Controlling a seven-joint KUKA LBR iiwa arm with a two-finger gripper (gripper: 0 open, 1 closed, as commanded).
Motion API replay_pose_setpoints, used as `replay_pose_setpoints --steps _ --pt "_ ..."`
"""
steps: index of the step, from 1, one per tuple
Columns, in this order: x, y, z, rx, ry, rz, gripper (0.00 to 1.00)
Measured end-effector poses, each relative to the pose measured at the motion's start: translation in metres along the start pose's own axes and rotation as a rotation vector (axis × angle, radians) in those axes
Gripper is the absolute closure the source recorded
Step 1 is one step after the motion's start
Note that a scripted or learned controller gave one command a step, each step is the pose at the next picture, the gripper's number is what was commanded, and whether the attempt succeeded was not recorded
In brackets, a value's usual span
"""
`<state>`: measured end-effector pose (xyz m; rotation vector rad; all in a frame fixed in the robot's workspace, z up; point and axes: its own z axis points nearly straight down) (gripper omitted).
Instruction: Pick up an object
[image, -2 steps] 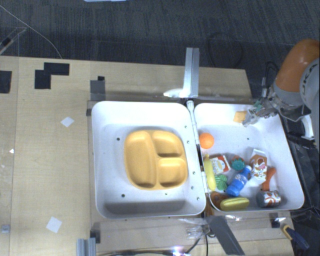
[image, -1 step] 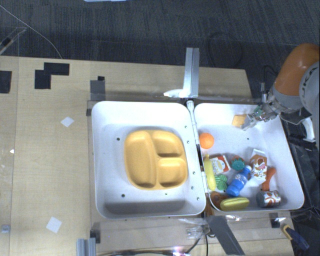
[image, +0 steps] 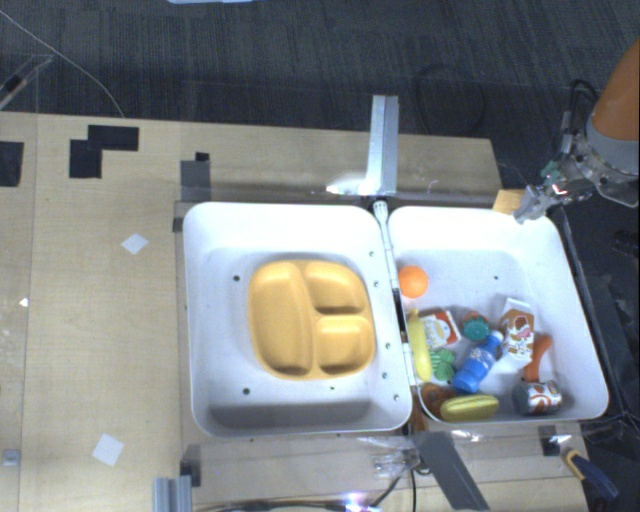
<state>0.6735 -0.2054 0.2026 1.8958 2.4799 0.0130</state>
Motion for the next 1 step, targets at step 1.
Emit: replay_pose_setpoints --steps 1 --pt "-0.0006 0.0004 -0.1267 0.001 0.0 0.088 1.0"
